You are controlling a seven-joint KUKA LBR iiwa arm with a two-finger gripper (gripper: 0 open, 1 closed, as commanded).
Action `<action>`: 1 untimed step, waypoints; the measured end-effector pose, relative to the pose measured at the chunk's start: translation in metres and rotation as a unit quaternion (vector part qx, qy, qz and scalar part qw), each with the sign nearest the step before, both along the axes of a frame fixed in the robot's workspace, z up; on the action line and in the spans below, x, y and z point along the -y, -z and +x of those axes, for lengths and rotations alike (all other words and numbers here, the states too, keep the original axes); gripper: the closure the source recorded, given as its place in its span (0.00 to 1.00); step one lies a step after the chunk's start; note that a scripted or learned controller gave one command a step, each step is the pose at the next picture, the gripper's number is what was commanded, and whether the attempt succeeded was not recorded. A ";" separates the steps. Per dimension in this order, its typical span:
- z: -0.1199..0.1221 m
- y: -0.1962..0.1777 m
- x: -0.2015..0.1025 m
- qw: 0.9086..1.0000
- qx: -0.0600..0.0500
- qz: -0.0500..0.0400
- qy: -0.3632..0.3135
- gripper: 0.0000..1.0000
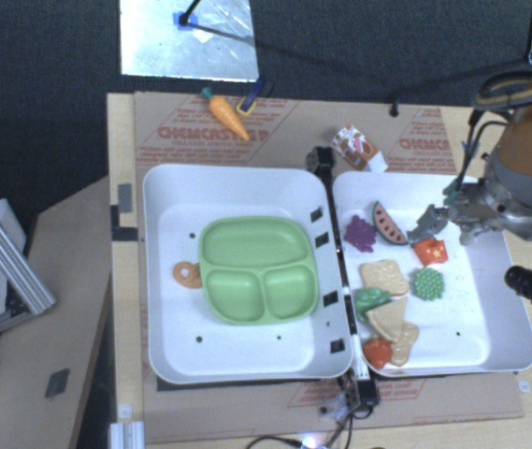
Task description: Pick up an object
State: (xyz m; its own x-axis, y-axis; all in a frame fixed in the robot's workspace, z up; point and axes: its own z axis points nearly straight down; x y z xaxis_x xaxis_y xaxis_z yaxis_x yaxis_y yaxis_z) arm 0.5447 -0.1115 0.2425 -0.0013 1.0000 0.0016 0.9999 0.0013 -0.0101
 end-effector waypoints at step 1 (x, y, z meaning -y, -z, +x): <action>0.002 -0.006 0.000 1.000 0.006 -0.001 -0.001 0.00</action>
